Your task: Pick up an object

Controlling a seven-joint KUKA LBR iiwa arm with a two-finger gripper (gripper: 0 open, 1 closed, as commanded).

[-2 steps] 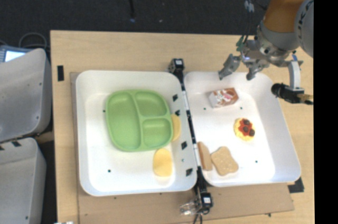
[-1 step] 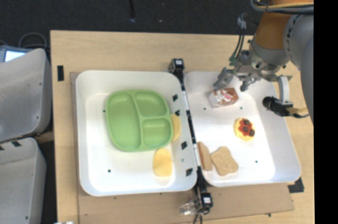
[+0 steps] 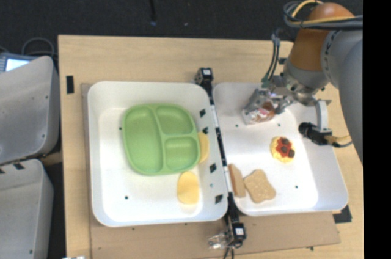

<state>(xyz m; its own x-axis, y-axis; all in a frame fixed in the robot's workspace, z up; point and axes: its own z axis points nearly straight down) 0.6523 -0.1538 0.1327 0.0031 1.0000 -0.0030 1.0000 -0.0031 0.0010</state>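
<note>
My gripper (image 3: 263,110) is low over the far left part of the right bin (image 3: 317,190). It is shut on a small red-brown thing (image 3: 267,112) that shows between the silvery fingers. In the same bin lie a round yellow tart with dark berries (image 3: 283,149), a slice of toast (image 3: 259,186) and a sausage (image 3: 236,180) against the left wall. The left bin (image 3: 104,190) holds a green divided plate (image 3: 162,138), a yellow oval piece (image 3: 188,187) and a second yellow piece (image 3: 204,146) tucked at the plate's right edge.
The two bins meet at a ridge with black clips (image 3: 215,148). Bare white floor runs along the right bin's near right side. A wooden bench top (image 3: 122,56) surrounds the bins, with grey casings (image 3: 24,105) to the left.
</note>
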